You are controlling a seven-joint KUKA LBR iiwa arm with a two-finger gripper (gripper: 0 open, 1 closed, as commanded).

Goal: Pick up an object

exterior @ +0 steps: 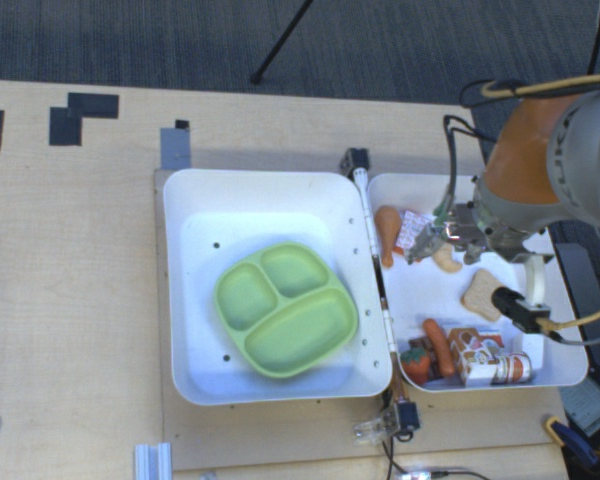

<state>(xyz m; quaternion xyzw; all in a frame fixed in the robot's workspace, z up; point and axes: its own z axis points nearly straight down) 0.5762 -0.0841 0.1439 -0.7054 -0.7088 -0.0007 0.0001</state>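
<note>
Grey arm's gripper low in right bin, finger state impossible to tell, green divided plate in left bin

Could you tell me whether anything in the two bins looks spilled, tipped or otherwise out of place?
Nothing stands out. The green divided plate lies flat in the left bin; toy food and a can lying on its side sit loosely in the right bin.

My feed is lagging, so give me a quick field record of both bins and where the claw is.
left bin: holds a green divided plate
right bin: carrot-like piece, bread slice, sausage, small can, other small items
claw: low over the right bin's upper part, beside a small wrapped item
grasp: cannot tell
</note>
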